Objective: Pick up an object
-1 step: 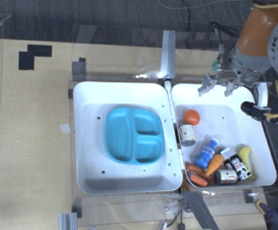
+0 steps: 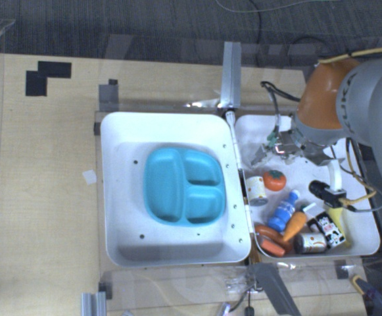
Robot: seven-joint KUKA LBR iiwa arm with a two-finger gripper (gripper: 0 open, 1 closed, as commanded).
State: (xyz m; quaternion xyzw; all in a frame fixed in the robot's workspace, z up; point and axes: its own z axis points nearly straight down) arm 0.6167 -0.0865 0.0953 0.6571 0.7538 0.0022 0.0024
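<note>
My gripper (image 2: 273, 145) hangs over the far half of the right bin (image 2: 369, 245), just behind an orange-red round fruit with a green top (image 2: 275, 180). Nothing shows between its tips. A white can (image 2: 256, 190) lies left of the fruit. Nearer the front lie a blue bottle (image 2: 284, 212), an orange carrot (image 2: 295, 224), a red-brown sausage (image 2: 270, 237), a dark can (image 2: 311, 243), a black-and-white spotted box (image 2: 329, 230) and a yellow piece (image 2: 336, 214).
The left bin (image 2: 121, 176) holds a blue divided tray (image 2: 183, 184). A metal post (image 2: 231, 71) stands at the back between the two bins. The grey arm with its orange band (image 2: 322, 101) comes in over the right bin's far right corner.
</note>
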